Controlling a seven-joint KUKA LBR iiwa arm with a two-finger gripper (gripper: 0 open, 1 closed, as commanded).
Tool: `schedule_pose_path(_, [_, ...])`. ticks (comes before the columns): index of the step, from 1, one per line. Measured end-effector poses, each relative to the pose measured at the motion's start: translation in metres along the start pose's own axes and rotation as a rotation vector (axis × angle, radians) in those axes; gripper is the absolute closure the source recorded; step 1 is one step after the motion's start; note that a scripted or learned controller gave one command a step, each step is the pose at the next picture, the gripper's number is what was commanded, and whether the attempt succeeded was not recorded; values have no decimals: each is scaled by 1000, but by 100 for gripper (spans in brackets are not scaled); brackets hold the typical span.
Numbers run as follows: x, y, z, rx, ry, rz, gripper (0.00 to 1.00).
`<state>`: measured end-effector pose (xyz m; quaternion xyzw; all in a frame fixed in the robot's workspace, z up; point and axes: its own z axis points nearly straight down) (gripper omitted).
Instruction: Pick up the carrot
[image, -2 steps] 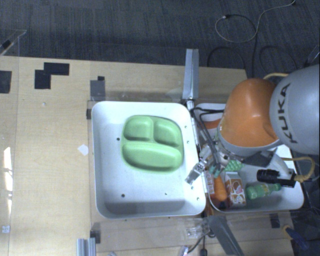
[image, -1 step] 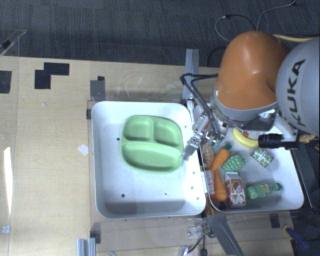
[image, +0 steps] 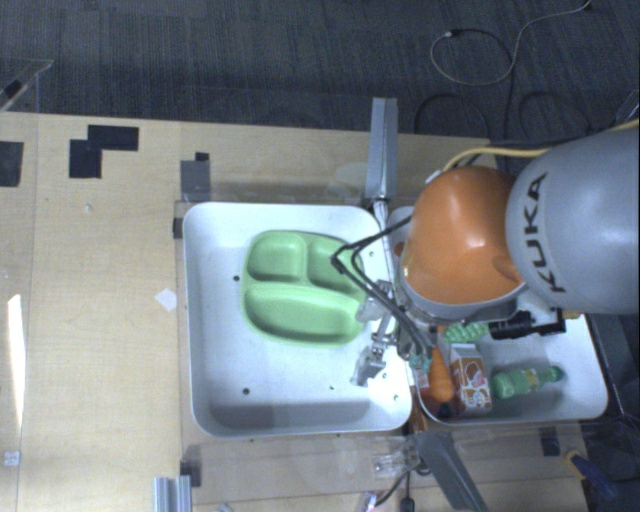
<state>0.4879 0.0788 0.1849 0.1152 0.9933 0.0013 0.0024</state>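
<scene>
Camera view, arm: the grey arm with its orange band (image: 462, 240) reaches in from the right and covers much of the right bin (image: 590, 395).
Camera view, hand: the hand (image: 372, 362) hangs low over the right part of the left bin (image: 205, 330), just beside the divider between the bins. Whether it is apart or together I cannot tell; it is small and blurred here, and nothing can be made out in it.
Camera view, carrot: the carrot (image: 438, 375) lies in the right bin by its left wall, just beside the carton (image: 470, 380) and partly tucked under the wrist. It is near the hand but on the other side of the divider.
Camera view, other things: a green divided tray (image: 300, 290) sits in the left bin; a green bottle (image: 525, 380) lies in the right bin past the carton.
Risk, judged: the hand looks to be over the wrong bin, so a close here would likely catch nothing.
Risk, crowding: the carrot is hemmed by the bin wall and the carton, so a descent could strike the wall or nudge the carton instead.
Writing: "KUKA" reads in black on the grey arm housing (image: 570, 215). The carton's print is too small to read.
</scene>
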Motion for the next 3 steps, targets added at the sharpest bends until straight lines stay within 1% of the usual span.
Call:
schedule_pose_path(1, [4, 44, 91, -6, -22, -416, 0])
schedule_pose_path(2, [-3, 28, -1, -1, -4, -418, 0])
schedule_pose_path(3, [-25, 61, 92, -5, -17, -506, 0])
